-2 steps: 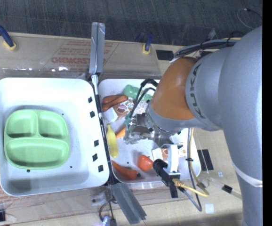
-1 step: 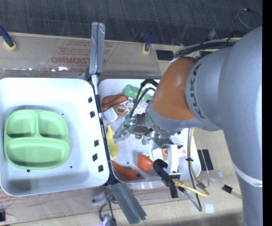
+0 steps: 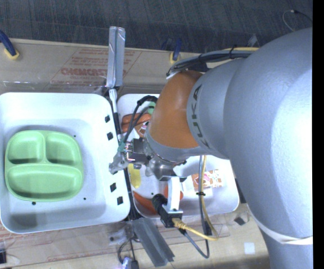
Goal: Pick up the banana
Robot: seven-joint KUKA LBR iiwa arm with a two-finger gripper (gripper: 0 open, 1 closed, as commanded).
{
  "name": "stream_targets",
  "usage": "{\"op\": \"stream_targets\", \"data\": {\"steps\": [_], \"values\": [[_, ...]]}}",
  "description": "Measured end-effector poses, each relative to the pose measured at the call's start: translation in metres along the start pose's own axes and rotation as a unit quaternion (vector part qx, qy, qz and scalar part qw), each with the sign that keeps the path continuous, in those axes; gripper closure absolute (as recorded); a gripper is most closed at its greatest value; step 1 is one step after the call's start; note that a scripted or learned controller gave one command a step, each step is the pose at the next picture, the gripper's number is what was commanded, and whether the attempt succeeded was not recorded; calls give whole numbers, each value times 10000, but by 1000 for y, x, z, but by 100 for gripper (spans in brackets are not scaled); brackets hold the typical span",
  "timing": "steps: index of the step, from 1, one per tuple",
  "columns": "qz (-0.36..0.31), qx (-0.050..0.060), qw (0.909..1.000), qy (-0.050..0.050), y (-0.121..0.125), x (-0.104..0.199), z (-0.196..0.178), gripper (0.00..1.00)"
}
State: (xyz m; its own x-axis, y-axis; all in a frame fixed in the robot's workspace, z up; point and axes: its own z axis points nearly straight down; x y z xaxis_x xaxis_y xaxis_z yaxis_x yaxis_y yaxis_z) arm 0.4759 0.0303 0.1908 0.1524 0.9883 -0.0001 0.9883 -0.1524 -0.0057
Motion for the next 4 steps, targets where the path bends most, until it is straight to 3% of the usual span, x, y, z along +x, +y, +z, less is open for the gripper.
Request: {"op": "stream_targets", "data": {"steps": [1, 2, 3, 4], "values": [[-241, 3, 9997, 4, 7, -48, 0, 0], [-165, -11, 9999, -2, -3, 22, 0, 0], [-107, -13, 9999, 1, 25, -44, 0, 0], [-243, -8, 9997, 1, 55, -44, 0, 0]]}}
